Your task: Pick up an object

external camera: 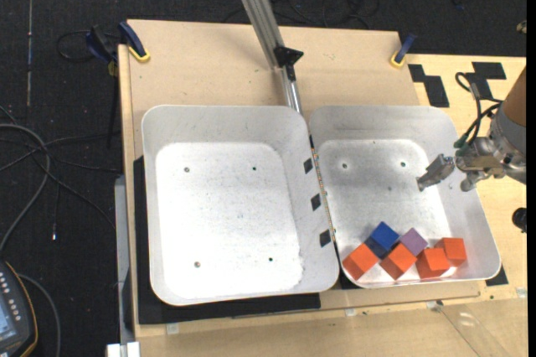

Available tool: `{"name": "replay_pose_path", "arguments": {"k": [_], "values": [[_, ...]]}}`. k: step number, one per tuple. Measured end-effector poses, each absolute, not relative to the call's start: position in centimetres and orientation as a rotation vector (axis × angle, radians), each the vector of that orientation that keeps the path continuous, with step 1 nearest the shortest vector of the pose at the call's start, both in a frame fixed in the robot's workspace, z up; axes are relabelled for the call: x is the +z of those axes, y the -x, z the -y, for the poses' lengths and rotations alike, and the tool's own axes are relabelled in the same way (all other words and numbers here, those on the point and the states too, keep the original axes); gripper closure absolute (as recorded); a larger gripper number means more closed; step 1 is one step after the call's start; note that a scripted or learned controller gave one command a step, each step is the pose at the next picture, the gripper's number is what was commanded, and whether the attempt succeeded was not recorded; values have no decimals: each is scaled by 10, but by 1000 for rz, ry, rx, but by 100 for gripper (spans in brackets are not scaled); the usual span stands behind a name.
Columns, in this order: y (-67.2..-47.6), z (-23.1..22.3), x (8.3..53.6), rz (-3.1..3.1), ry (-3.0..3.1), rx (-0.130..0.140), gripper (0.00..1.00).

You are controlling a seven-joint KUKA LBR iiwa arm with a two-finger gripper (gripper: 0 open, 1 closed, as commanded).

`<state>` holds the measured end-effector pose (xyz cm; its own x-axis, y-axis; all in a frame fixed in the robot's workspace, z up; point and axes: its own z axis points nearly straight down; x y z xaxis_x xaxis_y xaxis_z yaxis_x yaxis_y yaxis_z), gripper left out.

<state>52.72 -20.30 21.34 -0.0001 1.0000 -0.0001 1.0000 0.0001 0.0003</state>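
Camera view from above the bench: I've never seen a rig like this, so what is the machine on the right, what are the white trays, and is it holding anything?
This is a single picture from a fixed camera above a wooden bench, looking down at a slant. The grey machine coming in from the right is a robot arm; at its end is a pincer, the two-finger part that grasps things. It hangs over the right-hand white bin, near that bin's right side, and nothing is seen between its fingers. The left-hand white bin sits beside it. In the right bin's near corner lies a huddle of small blocks: four orange blocks, a blue block and a purple block. The pincer is well apart from them.
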Motion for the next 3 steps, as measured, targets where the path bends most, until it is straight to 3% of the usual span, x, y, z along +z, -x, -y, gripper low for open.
{"name": "replay_pose_path", "arguments": {"k": [1,2,3], "values": [[-580,188,278,-2222,-2207,8,0],[-637,159,260,-2227,-2211,3,0],[-617,109,300,-2228,-2211,6,0]]}}
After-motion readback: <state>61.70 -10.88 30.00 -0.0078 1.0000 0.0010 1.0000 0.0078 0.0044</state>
